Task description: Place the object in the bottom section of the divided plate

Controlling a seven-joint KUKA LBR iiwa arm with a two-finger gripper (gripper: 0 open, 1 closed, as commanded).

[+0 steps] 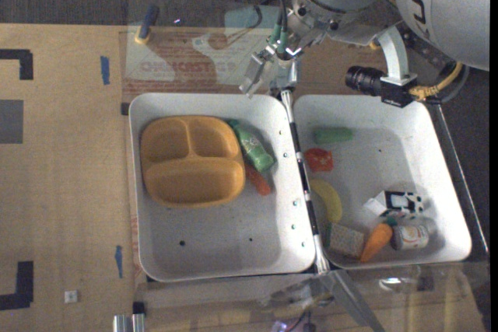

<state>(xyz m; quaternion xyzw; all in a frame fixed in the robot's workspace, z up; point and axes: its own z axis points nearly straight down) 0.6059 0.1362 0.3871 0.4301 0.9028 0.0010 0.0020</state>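
Two-finger metal gripper hung at top centre of the frame, above the bins' far rims; whether open or closed couldn't be told, nothing seen in it. Yellow-orange divided plastic plate sat in the left white bin, its big bottom section facing the frame's lower edge. Likely target, a green bottle-shaped toy, lay touching the plate's right rim, below & slightly left of the gripper, long axis running upper-left to lower-right. Small orange-red piece just below it.
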